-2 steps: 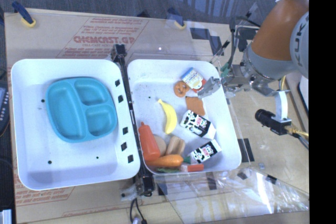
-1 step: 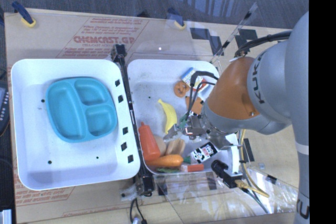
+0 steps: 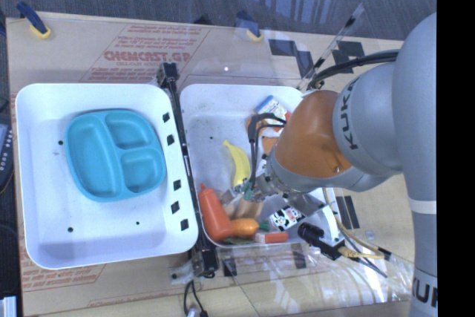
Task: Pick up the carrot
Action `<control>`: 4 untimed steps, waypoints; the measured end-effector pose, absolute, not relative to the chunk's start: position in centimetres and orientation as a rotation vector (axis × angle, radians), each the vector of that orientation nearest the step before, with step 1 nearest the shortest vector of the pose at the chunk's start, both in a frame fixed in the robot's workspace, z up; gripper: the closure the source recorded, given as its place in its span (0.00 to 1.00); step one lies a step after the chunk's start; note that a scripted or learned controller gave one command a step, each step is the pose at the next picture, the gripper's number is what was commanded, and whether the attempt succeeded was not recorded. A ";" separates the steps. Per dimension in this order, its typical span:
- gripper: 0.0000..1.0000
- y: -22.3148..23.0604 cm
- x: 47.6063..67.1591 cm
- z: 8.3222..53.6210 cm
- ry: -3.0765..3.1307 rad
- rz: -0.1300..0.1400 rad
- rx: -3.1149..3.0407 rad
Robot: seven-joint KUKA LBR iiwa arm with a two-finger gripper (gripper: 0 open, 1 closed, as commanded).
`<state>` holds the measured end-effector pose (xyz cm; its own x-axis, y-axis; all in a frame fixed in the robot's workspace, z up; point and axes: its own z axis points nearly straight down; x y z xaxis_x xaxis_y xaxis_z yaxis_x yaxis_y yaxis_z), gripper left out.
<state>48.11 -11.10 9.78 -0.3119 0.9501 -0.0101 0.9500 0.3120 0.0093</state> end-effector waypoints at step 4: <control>1.00 -10.9 47.8 12.3 2.861 -0.008 1.291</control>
<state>47.83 -10.90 12.28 -0.6616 0.7499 -0.0051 0.7499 0.6616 -0.0035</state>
